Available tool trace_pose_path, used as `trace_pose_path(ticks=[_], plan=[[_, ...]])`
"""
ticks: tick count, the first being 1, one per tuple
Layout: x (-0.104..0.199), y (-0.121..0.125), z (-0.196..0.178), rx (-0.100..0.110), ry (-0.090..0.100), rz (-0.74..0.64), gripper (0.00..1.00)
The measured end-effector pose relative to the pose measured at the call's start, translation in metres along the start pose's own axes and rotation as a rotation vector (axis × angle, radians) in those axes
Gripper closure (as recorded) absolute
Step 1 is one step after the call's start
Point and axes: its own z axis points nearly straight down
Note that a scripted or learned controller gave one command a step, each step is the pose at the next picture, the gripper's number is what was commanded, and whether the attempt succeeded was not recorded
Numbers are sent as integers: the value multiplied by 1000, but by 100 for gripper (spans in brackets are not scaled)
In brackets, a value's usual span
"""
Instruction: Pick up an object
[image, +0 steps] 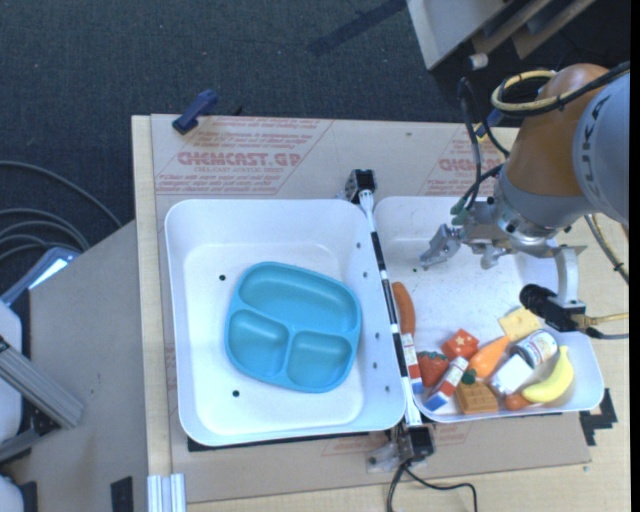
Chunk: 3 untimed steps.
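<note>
Toy foods (495, 372) crowd the right bin's (400, 225) near corner: one curved yellow banana (556, 381), one tapered orange carrot (487, 356) and one red sausage (403, 306), its long axis along the divider. The left bin (185, 300) holds one smooth blue three-compartment plate (292, 326). The gripper (462, 246) hangs above the right bin's far end with its fingers spread, nothing between them.

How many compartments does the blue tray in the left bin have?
3: the blue tray has one long compartment across its far side and two smaller ones side by side along its near side.
</note>
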Motion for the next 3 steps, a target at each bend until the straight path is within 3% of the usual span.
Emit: trace_pose_path(ticks=[1,2,3], plan=[[39,-64,0,2,1,0,0],[6,-104,1,2,1,1,0],[-21,-103,100,0,0,2,0]])
